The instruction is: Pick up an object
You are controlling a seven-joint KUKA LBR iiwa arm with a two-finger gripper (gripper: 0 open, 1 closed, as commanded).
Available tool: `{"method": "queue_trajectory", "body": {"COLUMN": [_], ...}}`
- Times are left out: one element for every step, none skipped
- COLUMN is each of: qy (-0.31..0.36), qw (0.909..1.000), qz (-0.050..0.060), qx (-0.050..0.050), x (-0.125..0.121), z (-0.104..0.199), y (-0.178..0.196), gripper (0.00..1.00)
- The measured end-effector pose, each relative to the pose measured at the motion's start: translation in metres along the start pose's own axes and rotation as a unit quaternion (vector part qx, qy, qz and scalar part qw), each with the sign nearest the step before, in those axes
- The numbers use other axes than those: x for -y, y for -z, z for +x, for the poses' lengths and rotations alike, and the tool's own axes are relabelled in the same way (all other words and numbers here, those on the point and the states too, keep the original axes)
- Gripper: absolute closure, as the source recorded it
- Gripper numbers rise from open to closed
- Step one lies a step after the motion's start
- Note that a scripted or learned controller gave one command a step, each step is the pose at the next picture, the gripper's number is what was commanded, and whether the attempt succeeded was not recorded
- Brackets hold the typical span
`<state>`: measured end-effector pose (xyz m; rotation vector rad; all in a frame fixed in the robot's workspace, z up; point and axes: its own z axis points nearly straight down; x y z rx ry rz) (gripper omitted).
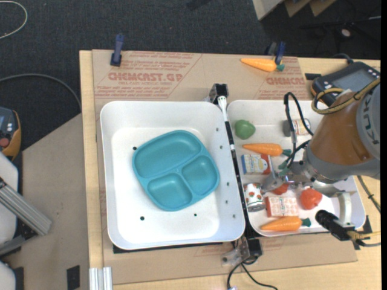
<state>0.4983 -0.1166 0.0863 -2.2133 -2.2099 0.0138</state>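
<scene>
A robotics lab: a cardboard-topped bench (151, 77) clamped with blue clips (117, 48) at twelve o'clock stands on dark carpet (48, 59), cables (18, 26) trailing at ten o'clock, aluminium framing (24, 213) at eight o'clock, two white bins (121, 162) holding toy food

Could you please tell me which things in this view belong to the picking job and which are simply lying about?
Job:
gripper
right bin
carrots in bin
green ball
tomato
small cartons

Lying about:
teal divided plate
left bin
carrot on bench

One fixed camera looks down at a slant on both bins (115, 162)
</scene>
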Motion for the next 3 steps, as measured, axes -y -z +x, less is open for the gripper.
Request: {"method": "queue_trajectory", "body": {"qy": [-0.002,0.0,0.006], "qw": [0.9999,0.9999,0.9999], "qz": [-0.012,-0.011,-0.015], "qx": [0.009,0.003,0.001], "x": [-0.015,-0.015,-0.071], "z": [0.014,0.02,0.091], "y": [0.0,0.01,0.105], "gripper": [0.0,1.0,1.0]}}
